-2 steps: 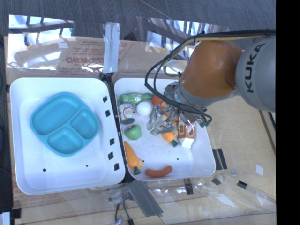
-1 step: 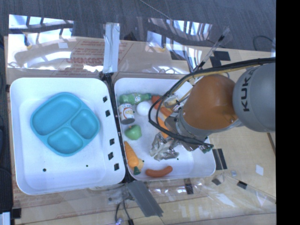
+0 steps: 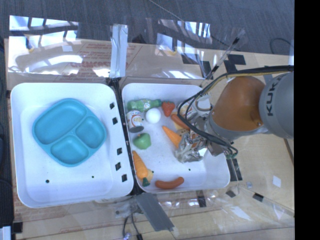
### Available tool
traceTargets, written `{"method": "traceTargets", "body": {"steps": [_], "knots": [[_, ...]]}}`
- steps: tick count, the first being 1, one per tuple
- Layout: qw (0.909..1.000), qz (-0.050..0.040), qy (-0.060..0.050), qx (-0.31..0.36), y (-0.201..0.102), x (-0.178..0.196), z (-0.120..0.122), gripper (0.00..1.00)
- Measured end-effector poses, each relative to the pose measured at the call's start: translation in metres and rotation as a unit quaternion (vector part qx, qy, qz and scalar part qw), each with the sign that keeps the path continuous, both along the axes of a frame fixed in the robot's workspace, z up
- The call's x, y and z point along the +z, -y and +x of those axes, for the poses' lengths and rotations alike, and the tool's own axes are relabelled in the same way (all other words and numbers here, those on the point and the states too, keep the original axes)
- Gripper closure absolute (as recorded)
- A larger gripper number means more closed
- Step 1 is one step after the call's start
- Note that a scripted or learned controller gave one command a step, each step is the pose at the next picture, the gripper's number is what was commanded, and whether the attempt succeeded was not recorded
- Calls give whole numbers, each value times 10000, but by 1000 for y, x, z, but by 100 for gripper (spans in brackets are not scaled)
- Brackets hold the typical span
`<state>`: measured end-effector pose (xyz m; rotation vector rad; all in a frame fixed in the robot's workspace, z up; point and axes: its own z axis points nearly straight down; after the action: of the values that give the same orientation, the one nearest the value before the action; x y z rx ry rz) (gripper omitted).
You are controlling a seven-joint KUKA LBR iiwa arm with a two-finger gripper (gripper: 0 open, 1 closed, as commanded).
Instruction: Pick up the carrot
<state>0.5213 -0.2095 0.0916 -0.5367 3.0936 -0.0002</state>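
Note:
Several orange carrots lie in the right bin (image 3: 215, 171): one (image 3: 171, 135) in the middle, pointing up-left, one (image 3: 178, 120) just above it beside the arm, and one (image 3: 141, 167) with a green end near the front left. My gripper (image 3: 190, 149) hangs low over the bin's right half, just right of the middle carrot. Its metal fingers are tangled in glare and cables, so their state is unclear. No carrot is visibly between them.
The right bin also holds a green bottle (image 3: 143, 104), a small can (image 3: 135, 119), a white ball (image 3: 153, 116), a red strawberry (image 3: 168, 107), a green pepper (image 3: 142, 141) and a sausage (image 3: 169, 183). The left bin (image 3: 30, 184) bears a blue divided plate (image 3: 69, 131).

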Motion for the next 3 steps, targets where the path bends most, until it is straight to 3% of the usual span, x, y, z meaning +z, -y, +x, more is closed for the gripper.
{"method": "traceTargets", "body": {"steps": [1, 2, 3], "knots": [[9995, -25, 67, 310, -76, 172, -15, 100], [10000, 10, -30, -7, -53, 4, -4, 100], [9971, -25, 48, 758, -60, 177, 10, 100]]}}
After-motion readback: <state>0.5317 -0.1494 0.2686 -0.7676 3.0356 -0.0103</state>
